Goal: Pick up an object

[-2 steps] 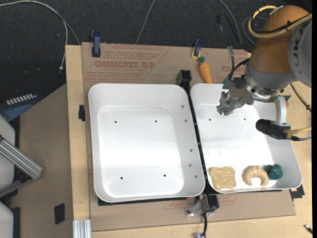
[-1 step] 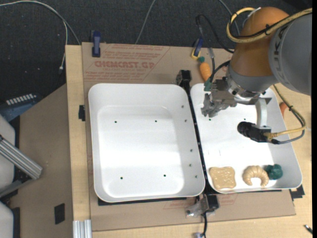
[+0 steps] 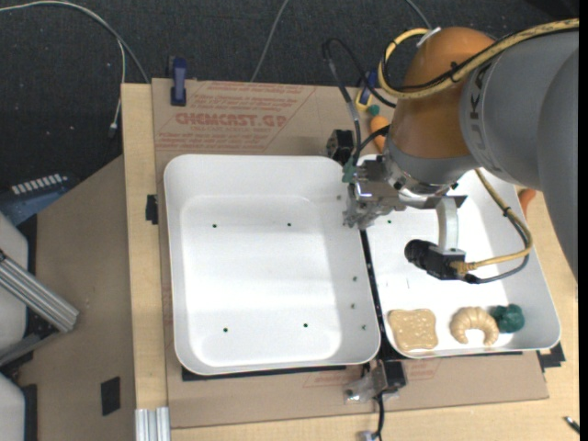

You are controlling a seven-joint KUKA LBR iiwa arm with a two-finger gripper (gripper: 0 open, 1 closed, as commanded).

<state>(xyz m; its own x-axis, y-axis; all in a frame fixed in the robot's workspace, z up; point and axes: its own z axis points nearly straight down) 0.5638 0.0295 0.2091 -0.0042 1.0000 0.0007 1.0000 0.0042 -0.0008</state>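
The croissant (image 3: 476, 325) lies at the lower right of the frame beside the toast (image 3: 412, 329), both against the right bin's (image 3: 542, 283) near wall, while my gripper (image 3: 367, 211) hangs mid-frame, grip unclear.

Bright, even light falls from above. The left white bin (image 3: 266, 265) is washed out nearly to pure white, its inner contours faint. The arm (image 3: 459, 99) throws a soft shadow onto the right white bin (image 3: 537, 288) at its far side. A pale sheen sits on the arm's orange band. Focus is fair; fine edges look slightly soft and grainy.
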